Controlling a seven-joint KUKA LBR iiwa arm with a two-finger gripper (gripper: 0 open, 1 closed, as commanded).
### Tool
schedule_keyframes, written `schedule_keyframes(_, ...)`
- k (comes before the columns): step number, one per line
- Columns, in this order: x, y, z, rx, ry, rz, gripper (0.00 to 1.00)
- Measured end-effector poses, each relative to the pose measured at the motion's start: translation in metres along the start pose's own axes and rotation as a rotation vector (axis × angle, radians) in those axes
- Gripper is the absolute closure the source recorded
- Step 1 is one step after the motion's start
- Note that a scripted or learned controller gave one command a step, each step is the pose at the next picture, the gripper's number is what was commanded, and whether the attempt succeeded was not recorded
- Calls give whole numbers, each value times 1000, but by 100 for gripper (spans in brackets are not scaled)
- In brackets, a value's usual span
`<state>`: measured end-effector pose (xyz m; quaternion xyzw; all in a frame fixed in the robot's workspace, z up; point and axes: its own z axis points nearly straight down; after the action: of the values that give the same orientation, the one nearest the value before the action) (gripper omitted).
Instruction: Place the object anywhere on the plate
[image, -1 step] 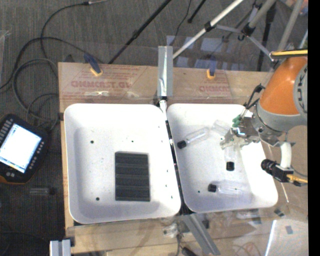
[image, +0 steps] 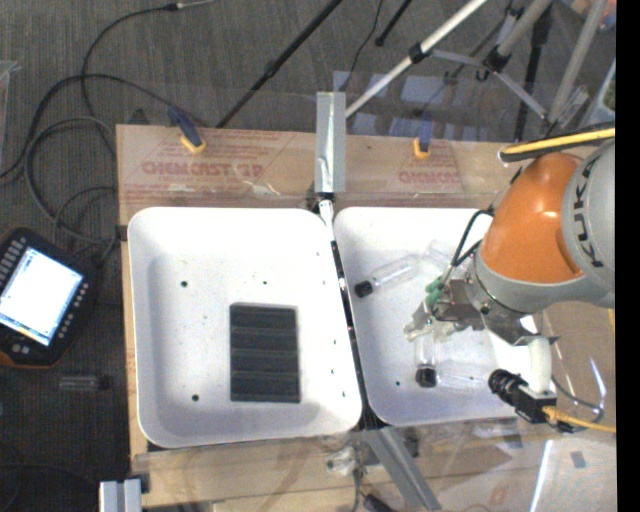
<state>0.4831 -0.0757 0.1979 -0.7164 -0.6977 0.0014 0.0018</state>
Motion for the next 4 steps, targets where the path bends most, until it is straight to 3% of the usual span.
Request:
schedule_keyframes(1,75,41,2,0,0,-95,100)
schedule_keyframes(2,174,13,11,0,-1,-310,100)
schedule_keyframes(3,202,-5,-62,-2,-2,-399,100)
schedule_keyframes(4,245,-6,-80,-2,-4,-590,100)
